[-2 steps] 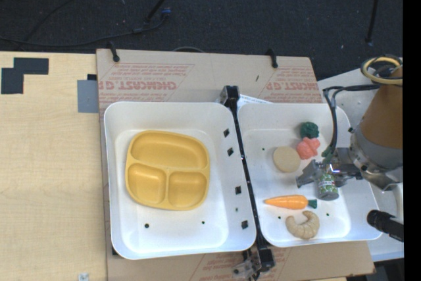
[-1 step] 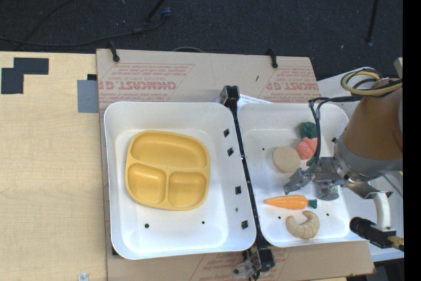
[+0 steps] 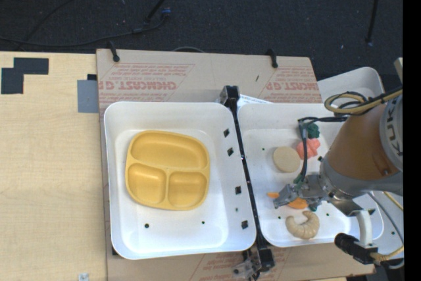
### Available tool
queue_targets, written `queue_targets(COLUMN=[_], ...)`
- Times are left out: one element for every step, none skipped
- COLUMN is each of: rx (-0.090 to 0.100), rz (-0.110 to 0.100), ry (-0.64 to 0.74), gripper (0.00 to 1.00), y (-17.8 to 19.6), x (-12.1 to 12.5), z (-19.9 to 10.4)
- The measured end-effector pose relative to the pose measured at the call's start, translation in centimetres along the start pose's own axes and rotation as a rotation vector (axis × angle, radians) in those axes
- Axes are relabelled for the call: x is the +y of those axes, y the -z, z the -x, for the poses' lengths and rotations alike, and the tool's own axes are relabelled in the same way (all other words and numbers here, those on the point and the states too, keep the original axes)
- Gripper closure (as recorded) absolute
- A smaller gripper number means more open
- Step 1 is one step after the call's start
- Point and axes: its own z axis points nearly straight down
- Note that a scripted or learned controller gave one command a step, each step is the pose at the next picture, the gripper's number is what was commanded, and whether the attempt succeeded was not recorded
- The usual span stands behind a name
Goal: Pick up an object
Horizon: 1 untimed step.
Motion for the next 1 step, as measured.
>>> queue_targets(rx=[-0.001], rz=[0.003], ry=[-0.004], gripper=[1.0], y=[1.29], x=[0.09], z=[0.15])
